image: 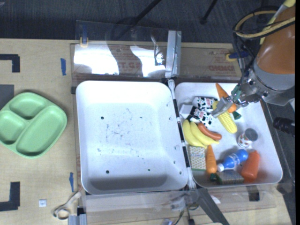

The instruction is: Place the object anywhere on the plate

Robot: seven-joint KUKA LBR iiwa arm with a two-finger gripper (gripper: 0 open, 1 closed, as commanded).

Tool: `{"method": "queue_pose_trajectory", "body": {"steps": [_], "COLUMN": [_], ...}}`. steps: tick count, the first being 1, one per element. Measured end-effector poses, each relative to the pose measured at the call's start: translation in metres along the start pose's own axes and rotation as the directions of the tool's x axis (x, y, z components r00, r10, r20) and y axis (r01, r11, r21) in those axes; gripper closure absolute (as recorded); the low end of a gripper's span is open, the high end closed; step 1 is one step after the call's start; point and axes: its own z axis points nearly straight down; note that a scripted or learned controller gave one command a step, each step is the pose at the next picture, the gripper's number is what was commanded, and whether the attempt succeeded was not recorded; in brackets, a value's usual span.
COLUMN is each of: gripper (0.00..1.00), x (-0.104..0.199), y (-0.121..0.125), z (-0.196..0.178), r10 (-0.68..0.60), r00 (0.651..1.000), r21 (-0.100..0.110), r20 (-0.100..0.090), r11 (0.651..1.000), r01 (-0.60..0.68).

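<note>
The green divided plate lies on the bench at the far left, outside both bins. My gripper hangs low over the back of the right bin, among a pile of toy food. Right beside it are an orange carrot and a yellow corn cob. An orange shape sits at the gripper's tip, and I cannot make out whether it is held. The grey and orange arm comes in from the upper right.
The right bin also holds bananas, a sausage, a black-and-white patterned item, a second carrot, a blue bottle, a red-orange piece and a small round can. The left bin stands between gripper and plate.
</note>
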Motion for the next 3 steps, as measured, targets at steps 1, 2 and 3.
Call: {"method": "queue_pose_trajectory", "body": {"steps": [1, 2, 3], "gripper": [1.0, 1.0, 1.0], "x": [-0.024, -0.066, -0.074], "y": [0.018, 0.008, 0.008], "z": [0.038, 0.142, 0.021], "r10": [-0.081, 0.002, 0.064], "r00": [0.997, 1.0, 0.998], "r21": [0.002, 0.001, 0.001], "r20": [0.0, 0.0, 0.001], "r11": [0.997, 1.0, 0.998], "r01": [0.081, -0.002, -0.064]}}
